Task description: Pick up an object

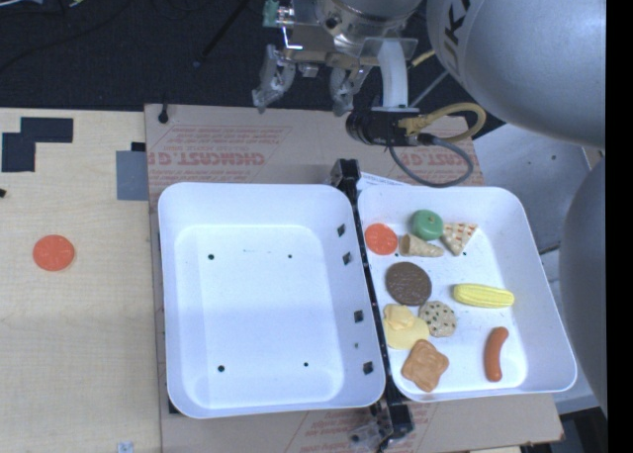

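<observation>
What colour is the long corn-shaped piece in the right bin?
Yellow. The corn piece shows in the camera view.

A pale wooden bench top (pixel 69 342) meets a dark floor strewn with black cables (pixel 119 6).

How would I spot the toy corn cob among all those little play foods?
Look at the right-hand white bin, the one that holds the toy foods. Along its right side, above the red sausage and right of the round brown cookie, lies the corn cob. It is the only long, bright yellow piece with a bumpy surface.
</observation>
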Controlling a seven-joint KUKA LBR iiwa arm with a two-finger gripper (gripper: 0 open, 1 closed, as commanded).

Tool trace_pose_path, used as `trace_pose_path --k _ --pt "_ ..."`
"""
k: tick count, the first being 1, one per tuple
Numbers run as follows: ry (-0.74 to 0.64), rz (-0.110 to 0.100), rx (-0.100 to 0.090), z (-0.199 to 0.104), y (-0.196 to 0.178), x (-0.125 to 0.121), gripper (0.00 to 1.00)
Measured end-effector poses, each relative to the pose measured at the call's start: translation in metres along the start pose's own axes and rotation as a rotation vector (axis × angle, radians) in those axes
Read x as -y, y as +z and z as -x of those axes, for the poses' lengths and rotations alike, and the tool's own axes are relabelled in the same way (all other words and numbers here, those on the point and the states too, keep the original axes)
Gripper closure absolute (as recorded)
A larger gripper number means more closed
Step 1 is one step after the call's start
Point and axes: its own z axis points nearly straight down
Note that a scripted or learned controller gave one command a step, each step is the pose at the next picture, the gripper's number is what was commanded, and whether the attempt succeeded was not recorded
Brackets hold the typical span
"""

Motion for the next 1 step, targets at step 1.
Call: trace_pose_path --k 1 --pt "0.000 -0.010 0.003 -0.0599 -0.0728 -0.0005 0.00"
